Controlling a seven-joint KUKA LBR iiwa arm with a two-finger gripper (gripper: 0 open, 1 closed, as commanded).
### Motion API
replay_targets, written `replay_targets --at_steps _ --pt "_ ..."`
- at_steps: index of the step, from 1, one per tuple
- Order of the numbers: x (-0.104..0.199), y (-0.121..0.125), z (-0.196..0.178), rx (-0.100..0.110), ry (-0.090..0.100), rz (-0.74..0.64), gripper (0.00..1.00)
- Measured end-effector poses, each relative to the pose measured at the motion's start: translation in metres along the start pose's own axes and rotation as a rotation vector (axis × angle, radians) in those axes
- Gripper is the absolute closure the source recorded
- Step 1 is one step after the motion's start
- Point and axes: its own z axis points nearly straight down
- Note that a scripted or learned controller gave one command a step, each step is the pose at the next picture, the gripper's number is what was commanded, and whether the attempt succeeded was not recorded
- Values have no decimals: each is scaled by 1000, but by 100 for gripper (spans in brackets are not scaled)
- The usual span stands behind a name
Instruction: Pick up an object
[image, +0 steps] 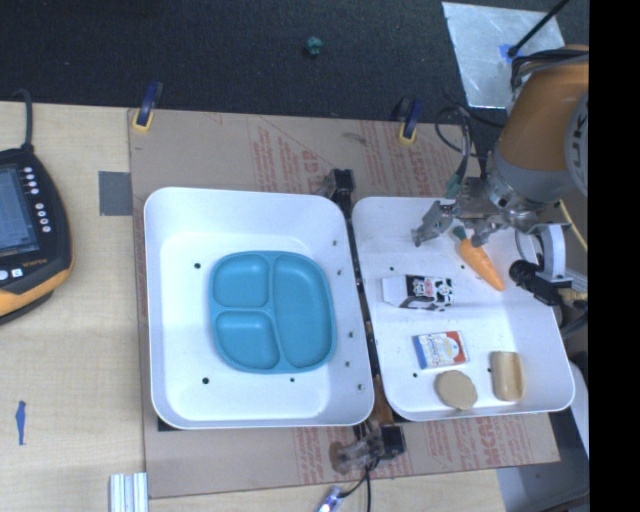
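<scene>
Seen from above, the pincer (452, 228) hangs over the far part of the right bin (395, 395), its fingers spread apart and holding nothing — a toy carrot (481, 265) lies just beside it on the bin floor. Nearer than the carrot lie a black-and-white carton (421, 291), a small card (440, 349), a round cookie (456, 389) and a tan block (506, 375) — left of that bin, a blue divided plate (271, 311) sits in the left bin (180, 390).

Blue divided plate (271, 310), orange carrot (482, 264), black-and-white cow-patterned carton (418, 291), tan bread (506, 375), white bins (165, 300)
</scene>
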Motion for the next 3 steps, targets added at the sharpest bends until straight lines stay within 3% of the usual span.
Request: replay_targets --at_steps 1,2,3 --pt "-18 3 83 2 -2 0 0" --pt "-1 -29 102 -1 -1 1 0" --pt "-2 -29 91 0 -5 -1 100"
